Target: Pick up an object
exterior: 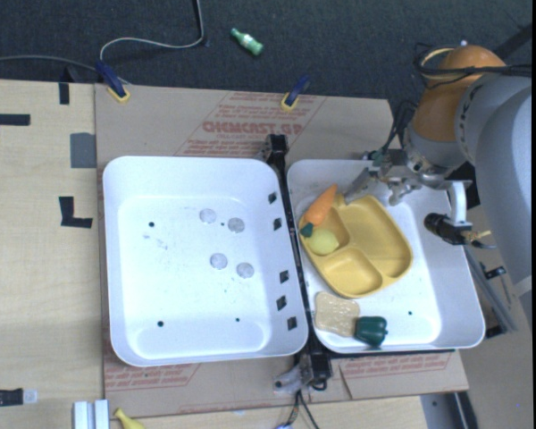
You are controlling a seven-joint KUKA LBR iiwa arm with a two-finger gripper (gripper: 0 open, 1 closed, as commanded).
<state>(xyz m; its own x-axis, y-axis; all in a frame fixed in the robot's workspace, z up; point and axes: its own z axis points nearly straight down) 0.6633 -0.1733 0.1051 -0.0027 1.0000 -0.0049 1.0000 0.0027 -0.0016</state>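
Camera view: looking down on two white bins side by side on a cardboard-covered bench.
Left bin (pixel 125 239): just some round marks and small dark specks on the floor.
Right bin (pixel 447 315): this one has all the stuff.
Yellow tray (pixel 371 244): divided dish, sitting tilted across the middle of the right bin.
Carrot (pixel 320 206): orange, at the tray's upper left corner, touching it.
Yellow-green fruit (pixel 322 239): small round thing, resting in the tray's left section just below the carrot.
Cracker (pixel 336 312): tan square slab near the front wall of the right bin.
Green pepper (pixel 371 331): right beside the cracker, touching its right edge.
Gripper (pixel 353 186): low over the back of the right bin, tip just beside the carrot and the tray's top rim; can't tell if it's open or closed, nothing visibly held.
Arm (pixel 491 141): grey with orange band, coming in from the right.
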